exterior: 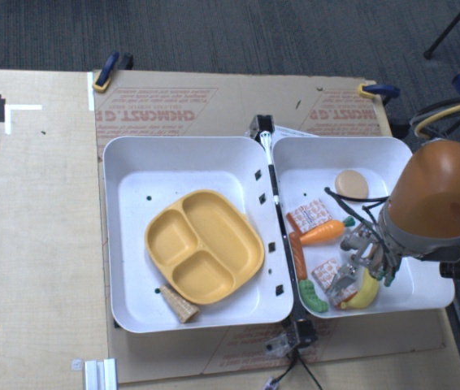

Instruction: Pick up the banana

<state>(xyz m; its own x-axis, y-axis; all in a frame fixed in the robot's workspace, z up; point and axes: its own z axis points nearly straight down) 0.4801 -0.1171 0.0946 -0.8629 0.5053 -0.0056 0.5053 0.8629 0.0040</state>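
Observation:
The yellow banana lies near the front edge of the right bin, partly hidden by the arm's wrist. My gripper is low in that bin, right over the banana's left end and next to a small patterned packet. The orange band of the arm bulks above and to the right, covering the bin's right side.
In the right bin also lie a carrot, a red-and-white packet, a red strip, a green item and a tan round piece. The left bin holds a yellow divided plate and a brown wedge.

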